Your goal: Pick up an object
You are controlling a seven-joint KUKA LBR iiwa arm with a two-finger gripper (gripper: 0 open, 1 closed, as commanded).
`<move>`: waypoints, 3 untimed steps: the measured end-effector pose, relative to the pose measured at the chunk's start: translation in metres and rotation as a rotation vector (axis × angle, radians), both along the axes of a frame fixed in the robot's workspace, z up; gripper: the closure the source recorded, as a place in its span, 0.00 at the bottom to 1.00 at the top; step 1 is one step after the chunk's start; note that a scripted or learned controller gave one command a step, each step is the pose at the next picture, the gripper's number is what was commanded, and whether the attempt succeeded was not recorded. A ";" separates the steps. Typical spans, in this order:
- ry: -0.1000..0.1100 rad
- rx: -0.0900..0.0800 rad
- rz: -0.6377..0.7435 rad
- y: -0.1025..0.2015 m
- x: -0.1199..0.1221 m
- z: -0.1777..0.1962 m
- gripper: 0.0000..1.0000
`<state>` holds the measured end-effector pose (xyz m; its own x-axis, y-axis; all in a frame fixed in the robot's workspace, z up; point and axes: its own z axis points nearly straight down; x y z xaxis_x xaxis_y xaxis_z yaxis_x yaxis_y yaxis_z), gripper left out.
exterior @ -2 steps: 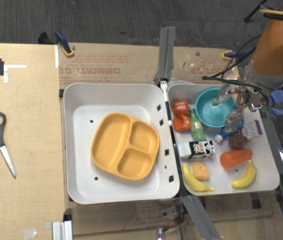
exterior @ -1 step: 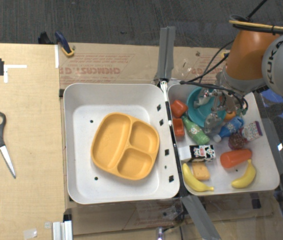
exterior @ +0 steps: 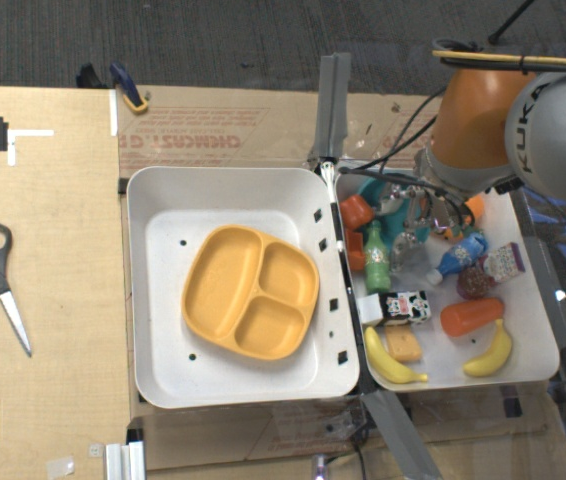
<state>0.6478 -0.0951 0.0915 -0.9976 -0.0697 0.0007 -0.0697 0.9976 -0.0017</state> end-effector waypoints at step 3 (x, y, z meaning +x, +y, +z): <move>0.000 0.002 0.088 -0.081 -0.075 -0.002 0.00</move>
